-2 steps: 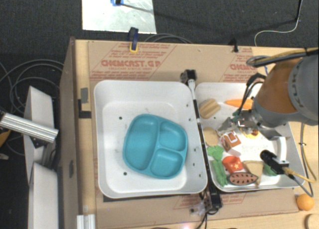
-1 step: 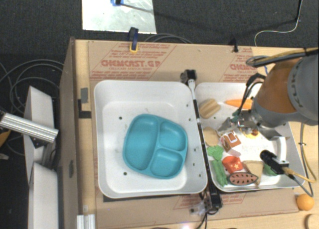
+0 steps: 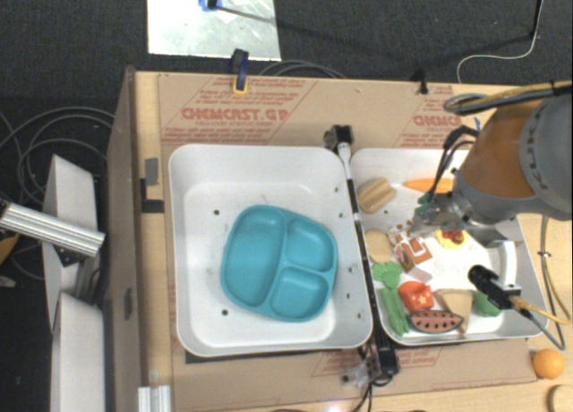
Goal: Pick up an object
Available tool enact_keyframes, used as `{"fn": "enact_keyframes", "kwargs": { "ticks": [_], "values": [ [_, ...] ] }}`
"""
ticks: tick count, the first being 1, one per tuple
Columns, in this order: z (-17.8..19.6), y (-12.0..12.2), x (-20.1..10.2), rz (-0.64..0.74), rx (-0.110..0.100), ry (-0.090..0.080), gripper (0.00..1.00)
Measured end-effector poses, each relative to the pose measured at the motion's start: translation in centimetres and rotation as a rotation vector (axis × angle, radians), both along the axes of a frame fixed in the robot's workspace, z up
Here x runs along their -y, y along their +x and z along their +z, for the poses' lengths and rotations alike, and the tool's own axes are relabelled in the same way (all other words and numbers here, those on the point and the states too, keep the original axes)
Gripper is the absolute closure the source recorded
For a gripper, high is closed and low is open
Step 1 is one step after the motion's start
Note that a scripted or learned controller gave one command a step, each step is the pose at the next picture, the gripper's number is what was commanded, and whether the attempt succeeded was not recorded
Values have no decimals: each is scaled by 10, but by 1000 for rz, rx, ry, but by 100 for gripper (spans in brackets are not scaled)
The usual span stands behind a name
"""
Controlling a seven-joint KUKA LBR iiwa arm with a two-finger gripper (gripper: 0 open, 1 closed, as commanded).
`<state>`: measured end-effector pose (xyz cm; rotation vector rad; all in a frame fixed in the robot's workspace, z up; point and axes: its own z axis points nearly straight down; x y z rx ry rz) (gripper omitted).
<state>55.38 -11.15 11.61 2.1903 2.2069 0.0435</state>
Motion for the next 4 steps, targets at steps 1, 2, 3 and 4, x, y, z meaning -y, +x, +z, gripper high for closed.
{"fn": "enact_keyframes", "kwargs": {
  "ticks": [1, 2, 3, 4],
  "values": [
    [0, 0, 0, -2, 0, 0, 0],
    [-9, -5, -7, -7, -3, -5, 0],
    [-11, -9, -11, -6, -3, -5, 0],
    [-12, -9, -11, -6, -4, -6, 0]
  ]
}}
